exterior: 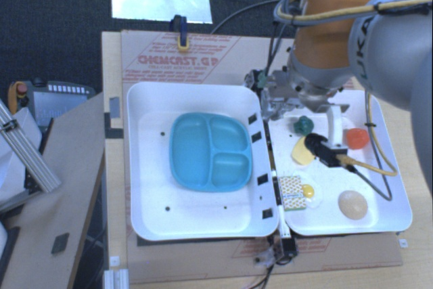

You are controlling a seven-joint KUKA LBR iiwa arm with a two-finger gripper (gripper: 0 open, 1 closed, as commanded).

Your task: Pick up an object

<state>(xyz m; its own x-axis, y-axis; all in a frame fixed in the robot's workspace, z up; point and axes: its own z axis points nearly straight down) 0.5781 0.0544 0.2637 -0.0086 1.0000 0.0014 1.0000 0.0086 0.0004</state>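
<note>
At centre-left, the left bin point(150, 186) carries a blue divided plate point(210, 151), lying flat and probably too broad for a small grasp. The gripper point(272, 106) hangs over the upper left corner of the right bin point(389, 203), beside the dividing wall. I cannot tell how wide it stands. Likely targets lie loose to its right: a green piece point(304, 124) nearest, then a yellow piece point(302, 153), a patterned packet point(291, 191), an orange piece point(356, 139) and a beige egg shape point(352, 204).

plate point(210, 151) blue | packet point(291, 191) checkered (green-white) | oval point(352, 204) tan | knob point(304, 124) teal
</note>
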